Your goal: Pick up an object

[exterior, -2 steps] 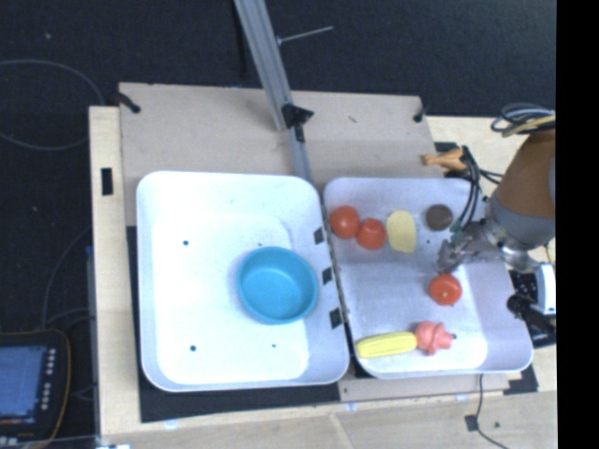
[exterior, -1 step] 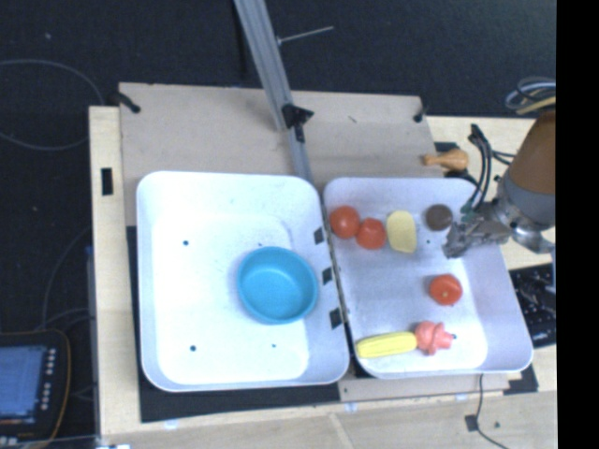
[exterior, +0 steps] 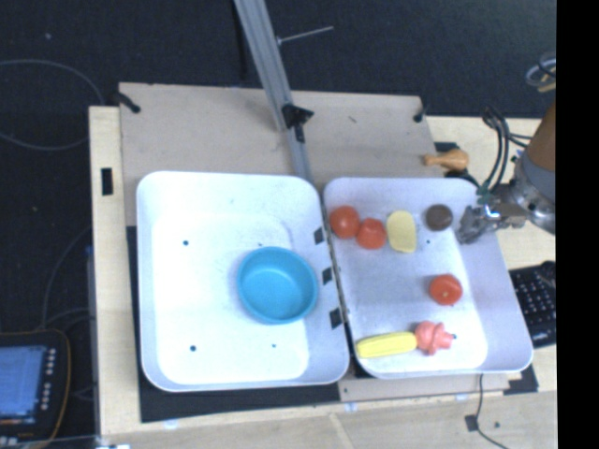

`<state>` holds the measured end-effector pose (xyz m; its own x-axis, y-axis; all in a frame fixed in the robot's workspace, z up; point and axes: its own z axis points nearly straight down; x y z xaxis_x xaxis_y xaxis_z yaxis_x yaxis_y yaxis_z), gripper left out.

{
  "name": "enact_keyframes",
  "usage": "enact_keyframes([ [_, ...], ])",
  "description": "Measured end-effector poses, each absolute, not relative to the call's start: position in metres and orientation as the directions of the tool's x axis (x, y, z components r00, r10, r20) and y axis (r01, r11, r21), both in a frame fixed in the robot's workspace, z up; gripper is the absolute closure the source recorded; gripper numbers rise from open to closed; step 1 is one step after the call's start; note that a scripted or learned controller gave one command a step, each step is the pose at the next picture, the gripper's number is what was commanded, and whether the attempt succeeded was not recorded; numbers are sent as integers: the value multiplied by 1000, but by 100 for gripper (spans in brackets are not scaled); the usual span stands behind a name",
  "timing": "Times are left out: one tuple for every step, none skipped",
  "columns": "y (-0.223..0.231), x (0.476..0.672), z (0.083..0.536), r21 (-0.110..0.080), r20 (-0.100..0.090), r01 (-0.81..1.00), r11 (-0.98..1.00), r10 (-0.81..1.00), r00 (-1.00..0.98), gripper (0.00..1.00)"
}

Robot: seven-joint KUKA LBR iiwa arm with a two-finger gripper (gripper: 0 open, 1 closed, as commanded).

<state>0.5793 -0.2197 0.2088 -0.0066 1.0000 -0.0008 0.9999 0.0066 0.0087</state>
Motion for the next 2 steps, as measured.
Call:
enact_keyframes([
  [-160, 584, 220, 3, 4, 1000, 10, 1000, -10, 100],
  [-114, 581, 215, -2, 2, 1000, 8, 1000, -8, 100],
])
